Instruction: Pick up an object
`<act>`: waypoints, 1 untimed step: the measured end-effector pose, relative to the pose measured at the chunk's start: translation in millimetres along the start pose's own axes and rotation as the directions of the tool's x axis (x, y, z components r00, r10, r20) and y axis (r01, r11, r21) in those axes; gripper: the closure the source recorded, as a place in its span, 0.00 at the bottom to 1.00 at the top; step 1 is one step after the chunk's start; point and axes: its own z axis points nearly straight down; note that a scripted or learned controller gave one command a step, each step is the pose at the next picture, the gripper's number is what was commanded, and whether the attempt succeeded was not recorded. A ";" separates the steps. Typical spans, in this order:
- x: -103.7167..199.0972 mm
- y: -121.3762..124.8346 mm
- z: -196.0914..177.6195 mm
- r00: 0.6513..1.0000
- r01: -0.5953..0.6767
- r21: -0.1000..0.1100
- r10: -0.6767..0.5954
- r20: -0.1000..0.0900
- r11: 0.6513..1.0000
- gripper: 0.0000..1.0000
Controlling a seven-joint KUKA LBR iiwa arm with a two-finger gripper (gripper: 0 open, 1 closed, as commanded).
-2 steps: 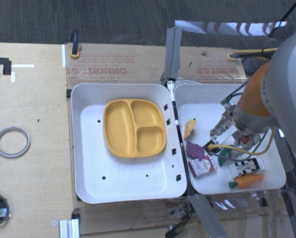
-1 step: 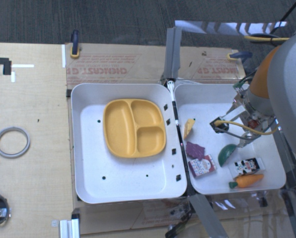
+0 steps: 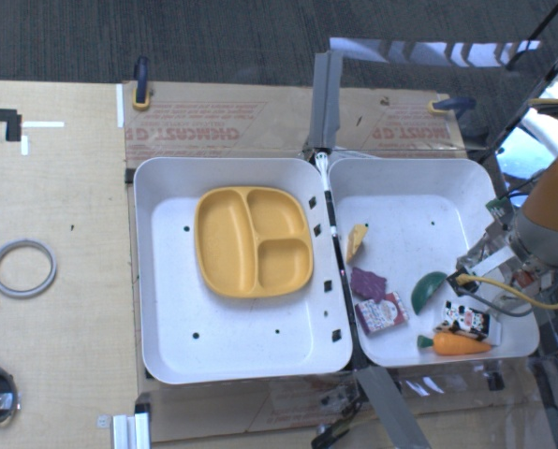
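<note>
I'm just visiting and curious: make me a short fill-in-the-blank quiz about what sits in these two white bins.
1. The yellow divided plate lies in the ____ bin.
2. The plate has ____ compartments.
3. The toy carrot near the right bin's front edge is coloured ____.
4. The gripper hovers beside a ____ object, with the purple item farther left.

Missing words: left; three; orange; green
</note>
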 end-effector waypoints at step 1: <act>4.3 8.8 -101.6 0.932 0.362 -0.007 -0.362 0.011 0.932 0.00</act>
